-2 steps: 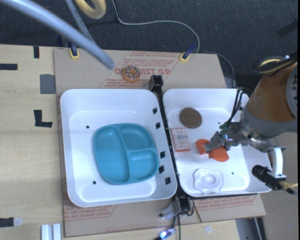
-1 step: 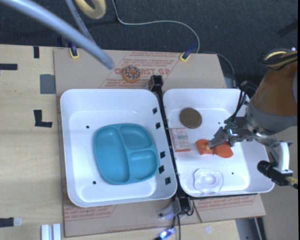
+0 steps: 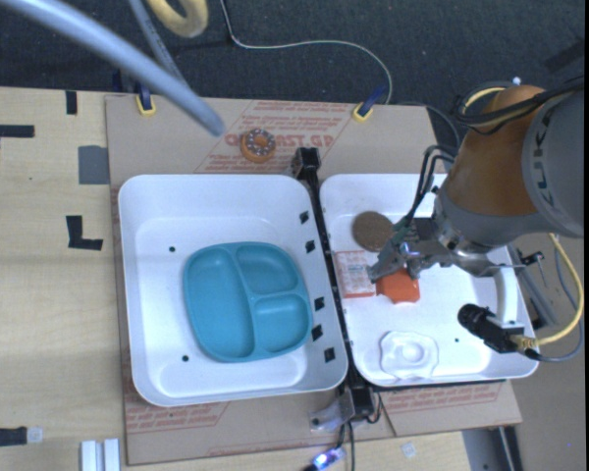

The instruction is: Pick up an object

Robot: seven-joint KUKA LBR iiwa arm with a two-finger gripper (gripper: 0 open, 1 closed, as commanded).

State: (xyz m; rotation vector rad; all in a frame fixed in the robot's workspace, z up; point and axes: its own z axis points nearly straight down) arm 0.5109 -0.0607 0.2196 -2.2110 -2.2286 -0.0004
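orange block [image 3: 403, 287] sits mid-right of frame in the right bin [image 3: 491, 361], just beside the gripper [image 3: 391, 263]. looks small, rigid, light, probably easy to pinch across its flat sides. bright orange, chunky, partly hidden by the arm. can't tell the gripper's state, nothing visibly held.

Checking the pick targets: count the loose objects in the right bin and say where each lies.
4: brown disc at the back, printed card near the divider, orange block by the gripper, white piece at the front. The arm may hide others.
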